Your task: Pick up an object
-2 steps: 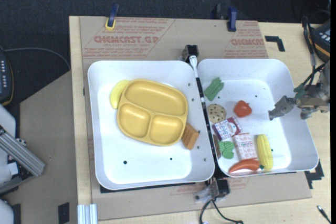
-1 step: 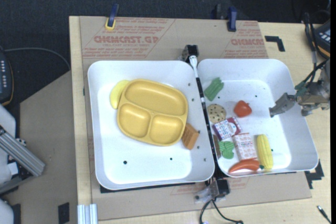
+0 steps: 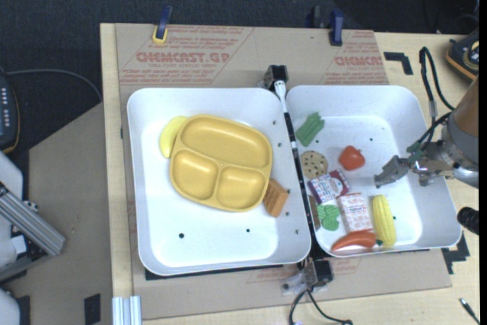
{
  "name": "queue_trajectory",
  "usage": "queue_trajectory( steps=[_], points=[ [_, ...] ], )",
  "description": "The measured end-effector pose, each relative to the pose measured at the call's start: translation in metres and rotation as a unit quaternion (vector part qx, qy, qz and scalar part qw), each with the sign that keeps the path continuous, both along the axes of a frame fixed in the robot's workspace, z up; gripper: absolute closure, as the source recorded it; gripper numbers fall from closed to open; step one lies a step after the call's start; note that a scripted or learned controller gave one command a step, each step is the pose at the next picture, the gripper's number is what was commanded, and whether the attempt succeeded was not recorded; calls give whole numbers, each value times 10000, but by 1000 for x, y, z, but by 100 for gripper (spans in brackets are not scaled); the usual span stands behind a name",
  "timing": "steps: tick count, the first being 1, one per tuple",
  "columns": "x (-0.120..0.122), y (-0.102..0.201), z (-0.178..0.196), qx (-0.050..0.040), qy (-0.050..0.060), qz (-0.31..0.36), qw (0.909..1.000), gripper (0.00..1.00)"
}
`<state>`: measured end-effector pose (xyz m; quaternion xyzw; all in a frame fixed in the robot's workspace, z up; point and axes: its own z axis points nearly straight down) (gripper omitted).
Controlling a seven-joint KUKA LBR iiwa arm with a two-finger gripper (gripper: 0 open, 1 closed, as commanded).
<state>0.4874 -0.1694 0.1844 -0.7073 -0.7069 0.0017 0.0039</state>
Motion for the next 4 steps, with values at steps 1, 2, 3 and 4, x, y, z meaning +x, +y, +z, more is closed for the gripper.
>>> queue_trajectory(
  steps=[1,2,3,4],
  points=[
    [0,6,-63,3,-3,4,10000,0],
    [3,7,-98,13,-49,3,10000,0],
    [5,7,-84,3,-91,9,10000,100],
    [-2,5,-25,-29,-68,4,10000,100]
  ],
)
